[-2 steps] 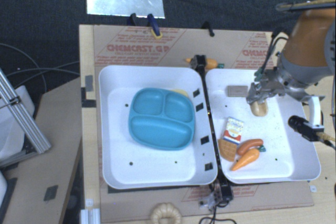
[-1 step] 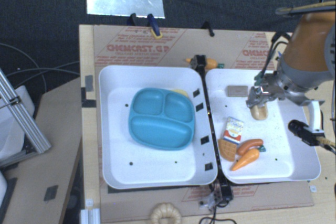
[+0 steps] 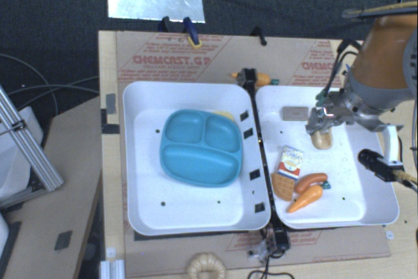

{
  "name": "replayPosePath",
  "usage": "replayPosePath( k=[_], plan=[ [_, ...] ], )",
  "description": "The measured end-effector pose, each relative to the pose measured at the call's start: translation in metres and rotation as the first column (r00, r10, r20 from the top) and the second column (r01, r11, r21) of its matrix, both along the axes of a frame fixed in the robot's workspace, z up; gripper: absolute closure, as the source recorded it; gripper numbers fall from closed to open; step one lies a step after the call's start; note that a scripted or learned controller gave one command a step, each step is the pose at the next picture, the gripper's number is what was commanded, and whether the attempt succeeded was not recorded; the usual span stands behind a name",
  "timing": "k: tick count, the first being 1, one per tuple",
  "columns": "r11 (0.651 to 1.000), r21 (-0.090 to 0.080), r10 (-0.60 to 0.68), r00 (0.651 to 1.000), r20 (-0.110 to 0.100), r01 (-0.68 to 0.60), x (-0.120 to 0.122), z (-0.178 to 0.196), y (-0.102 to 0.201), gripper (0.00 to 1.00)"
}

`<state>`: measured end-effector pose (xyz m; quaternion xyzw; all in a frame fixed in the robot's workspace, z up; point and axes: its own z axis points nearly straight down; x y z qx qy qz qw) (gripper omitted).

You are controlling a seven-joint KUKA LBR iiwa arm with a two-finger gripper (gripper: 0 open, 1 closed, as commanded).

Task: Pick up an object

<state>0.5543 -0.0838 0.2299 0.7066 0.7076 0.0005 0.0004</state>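
Over the right bin (image 3: 375, 206), the gripper (image 3: 320, 125) hangs low above a small tan, rounded object (image 3: 322, 139) that sits just beneath its tip — whether the fingers are spread or pressed together I cannot tell, since the wrist hides them from this slant. The likely trouble is a miss: the tan piece looks smooth and rounded, so it could squirt sideways out of a closing pinch, or be pressed into the bin floor if the arm descends too far. Counted, the right bin holds one tan object, one small carton (image 3: 291, 160), one waffle-like piece (image 3: 283, 187), one sausage (image 3: 309, 181) and one carrot (image 3: 305, 198) — the last four clustered together. One blue divided plate (image 3: 202, 147) lies in the left bin (image 3: 140, 206).
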Motion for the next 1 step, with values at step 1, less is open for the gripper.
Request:
replayPosePath(
  k=[1],
  plan=[
    [1.000,-0.001,-0.001,1.000,-0.001,0.001,0.0032,-0.0143,-0.0027,1.00]
  ],
)
